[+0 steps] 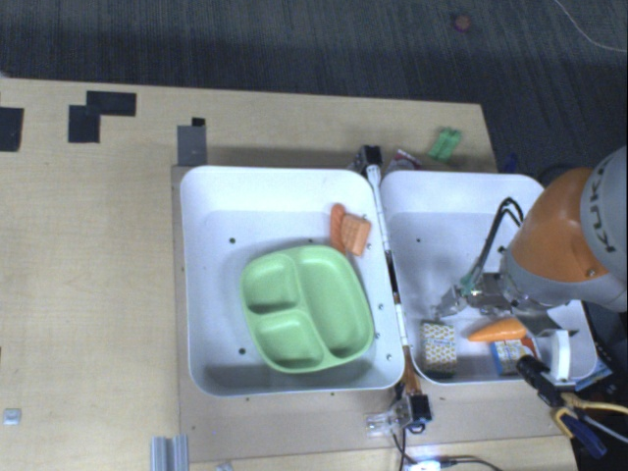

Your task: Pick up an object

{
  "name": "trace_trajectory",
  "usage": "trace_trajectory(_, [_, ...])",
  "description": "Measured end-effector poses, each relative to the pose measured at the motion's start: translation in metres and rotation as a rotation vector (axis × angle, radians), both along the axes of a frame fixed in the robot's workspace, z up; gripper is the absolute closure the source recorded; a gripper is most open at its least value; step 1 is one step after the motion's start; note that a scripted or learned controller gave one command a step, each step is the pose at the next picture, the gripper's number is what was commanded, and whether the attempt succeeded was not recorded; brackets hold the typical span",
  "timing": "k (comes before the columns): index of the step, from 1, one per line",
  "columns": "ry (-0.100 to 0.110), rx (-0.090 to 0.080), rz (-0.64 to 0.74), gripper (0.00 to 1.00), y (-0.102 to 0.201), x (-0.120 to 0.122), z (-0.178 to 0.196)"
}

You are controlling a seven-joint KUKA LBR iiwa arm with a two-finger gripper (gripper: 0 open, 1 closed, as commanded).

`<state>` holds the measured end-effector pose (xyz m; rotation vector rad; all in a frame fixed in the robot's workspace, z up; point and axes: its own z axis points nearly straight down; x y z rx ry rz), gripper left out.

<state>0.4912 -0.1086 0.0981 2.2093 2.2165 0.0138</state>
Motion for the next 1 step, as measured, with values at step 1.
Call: trace_trajectory(1, [0.007, 0.001, 0.002, 0.0, -0.0103, 0.0766, -0.0118])
